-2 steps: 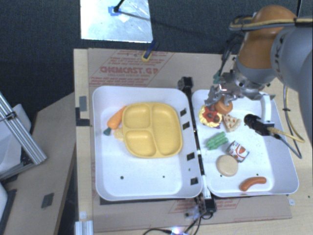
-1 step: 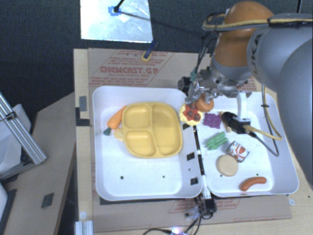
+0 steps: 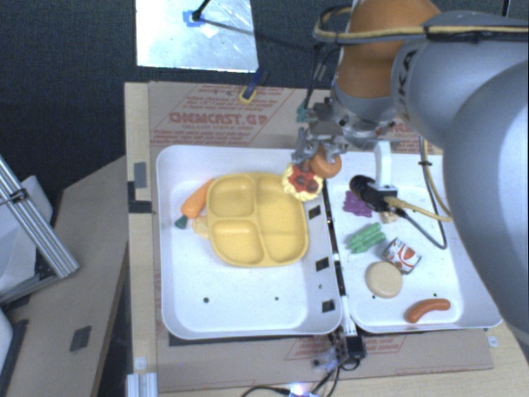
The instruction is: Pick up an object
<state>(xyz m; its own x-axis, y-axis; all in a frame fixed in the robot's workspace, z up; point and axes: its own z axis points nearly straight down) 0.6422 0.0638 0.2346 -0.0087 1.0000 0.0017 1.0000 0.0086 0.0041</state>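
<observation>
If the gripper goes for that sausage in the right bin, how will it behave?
The sausage looks smooth and glossy, so it may slip between fingers. Its rounded, slightly curved body would probably roll or pivot if nudged. It lies apart from the round biscuit, near the right bin front wall, which could cramp a grasp.

Smooth yellow plastic tray (image 3: 248, 222), matt white bins (image 3: 178, 296), brown cardboard (image 3: 215, 118), glossy orange wrist band (image 3: 376, 35).

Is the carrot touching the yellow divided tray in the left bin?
Touching. The camera view shows the carrot's orange end lying against the yellow divided tray's upper-left rim, with no white bin floor visible between them.
</observation>
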